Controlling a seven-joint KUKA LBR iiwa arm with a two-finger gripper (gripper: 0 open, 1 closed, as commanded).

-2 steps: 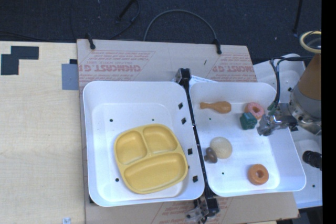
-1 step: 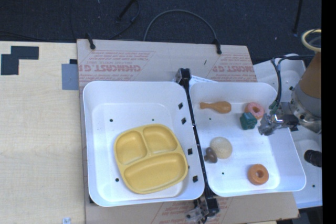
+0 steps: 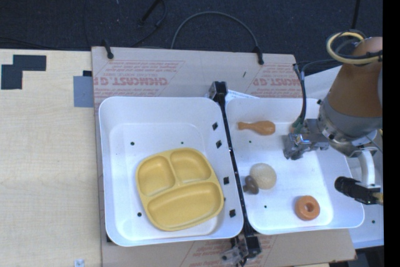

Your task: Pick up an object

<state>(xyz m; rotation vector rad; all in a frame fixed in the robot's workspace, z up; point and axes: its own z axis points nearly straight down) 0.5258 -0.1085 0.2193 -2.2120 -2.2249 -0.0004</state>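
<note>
Right bin (image 3: 340,222): the tool (image 3: 296,148) hangs near the bin's middle right; I cannot tell its state. Candidates: a tan drumstick-shaped toy (image 3: 258,127) at the back, a pale ball (image 3: 263,176) touching a small grey piece (image 3: 250,185), an orange ring (image 3: 307,207) near the front. I judge all light; the drumstick toy's narrow neck offers my surest hold. Left bin: yellow divided tray (image 3: 180,188).
</note>
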